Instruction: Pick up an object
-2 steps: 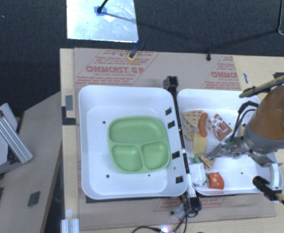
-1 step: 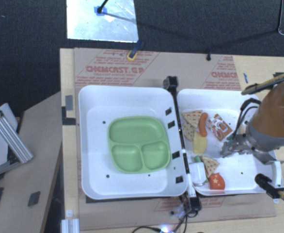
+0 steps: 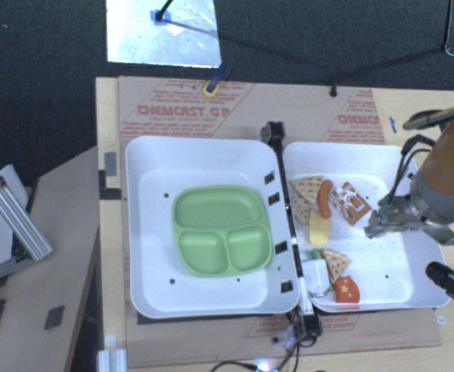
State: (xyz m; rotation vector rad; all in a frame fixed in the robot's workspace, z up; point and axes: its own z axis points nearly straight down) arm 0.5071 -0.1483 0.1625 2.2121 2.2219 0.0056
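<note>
The right white bin (image 3: 386,281) holds several toy foods. A tan wedge (image 3: 306,189), a red sausage (image 3: 325,197) and an orange-and-white packet (image 3: 352,203) lie near its back left. A yellow piece (image 3: 320,228) lies below them. A toast-like triangle (image 3: 336,263), a red fruit (image 3: 348,289) and a small white block (image 3: 315,274) sit at the front left. My gripper (image 3: 380,222) hangs low over the bin's middle, just right of the packet, and I see nothing held in it. The arm's orange band (image 3: 452,165) covers the bin's right side.
The left white bin (image 3: 146,208) holds a green divided plate (image 3: 221,229). A black hinge strip (image 3: 283,208) runs between the bins. A shiny metal sheet (image 3: 163,22) lies on the dark floor behind the bench.
</note>
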